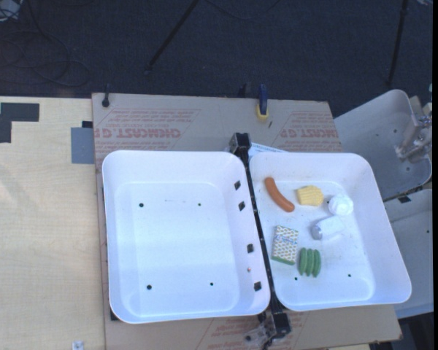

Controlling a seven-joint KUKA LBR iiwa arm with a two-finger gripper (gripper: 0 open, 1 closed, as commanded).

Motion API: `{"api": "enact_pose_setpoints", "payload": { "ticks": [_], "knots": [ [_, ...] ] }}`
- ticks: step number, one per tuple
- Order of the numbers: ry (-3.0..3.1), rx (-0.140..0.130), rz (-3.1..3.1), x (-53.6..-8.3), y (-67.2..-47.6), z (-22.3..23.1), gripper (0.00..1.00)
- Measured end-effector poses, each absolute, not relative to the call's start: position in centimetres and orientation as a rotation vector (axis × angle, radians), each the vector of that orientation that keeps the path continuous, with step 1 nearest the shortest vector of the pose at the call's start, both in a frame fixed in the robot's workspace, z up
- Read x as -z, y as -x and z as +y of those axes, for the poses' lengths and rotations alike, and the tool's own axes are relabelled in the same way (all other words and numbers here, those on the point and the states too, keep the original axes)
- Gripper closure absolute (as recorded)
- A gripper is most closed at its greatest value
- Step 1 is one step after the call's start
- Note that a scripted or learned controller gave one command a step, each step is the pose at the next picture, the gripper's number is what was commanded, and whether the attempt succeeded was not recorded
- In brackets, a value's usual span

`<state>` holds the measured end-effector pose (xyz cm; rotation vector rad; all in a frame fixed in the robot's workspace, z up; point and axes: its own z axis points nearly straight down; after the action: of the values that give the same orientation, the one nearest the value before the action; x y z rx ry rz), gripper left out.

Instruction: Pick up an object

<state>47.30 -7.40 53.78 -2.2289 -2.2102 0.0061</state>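
Observation:
The right bin [365, 286] holds several small objects. An orange sausage [279, 194] lies near its back left, with a yellow block [310, 195] just to its right. A white round piece [341, 205] sits further right, and a small grey piece [317, 231] lies just below and left of it. A green-and-white checkered packet [285, 243] rests near the bin's left wall. Green pods [309, 262] lie beside the packet, toward the front.
The left bin [175, 232] adjoins the right one along black clips [250, 224]. Both rest on a cardboard sheet [168, 126] held by a yellow clamp [262, 109]. A pale grey mounting plate [383, 126] stands at the far right.

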Motion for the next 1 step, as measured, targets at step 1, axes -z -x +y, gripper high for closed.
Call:
{"api": "enact_pose_setpoints", "payload": {
  "ticks": [1],
  "knots": [
    [2.213,-0.003,-2.227,-53.68,-50.74,-1.52,1.00]
  ]
}}
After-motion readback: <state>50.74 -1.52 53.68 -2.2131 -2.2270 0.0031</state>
